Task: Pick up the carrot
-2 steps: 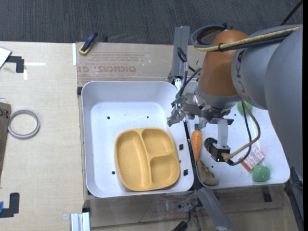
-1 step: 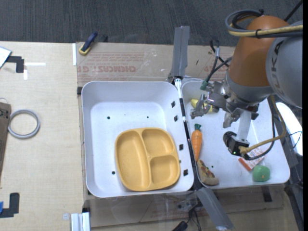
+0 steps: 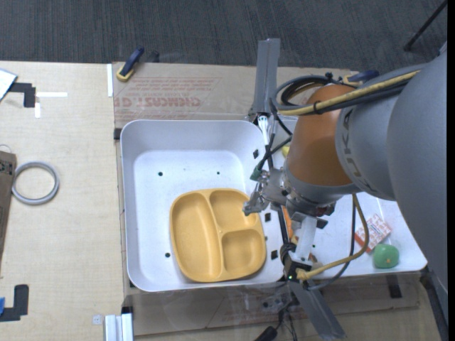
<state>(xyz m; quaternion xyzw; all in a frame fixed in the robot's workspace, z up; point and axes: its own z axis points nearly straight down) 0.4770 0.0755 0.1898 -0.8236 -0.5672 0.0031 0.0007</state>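
— What lay nearest?
— A green ball (image 3: 384, 256) in the near corner of the right bin (image 3: 335, 226), with a red-and-white packet (image 3: 375, 229) just beside it. In the left bin (image 3: 142, 190) a yellow divided plate (image 3: 213, 234) sat toward the near wall.
— And the arm?
— The arm (image 3: 370, 141) reached in from the right, its wrist bent down over the wall between the bins. The claw (image 3: 254, 203) hung at the plate's right rim; spread or pressed together, I could not tell.
— The carrot?
— A thin orange sliver in the right bin, just right of that wall, looked like the carrot (image 3: 283, 224). The wrist hid most of it.
— Farther off?
— A roll of tape (image 3: 34, 182) well to the left on the worktop (image 3: 64, 247), and a blue-and-yellow clamp (image 3: 130, 62) by the far edge
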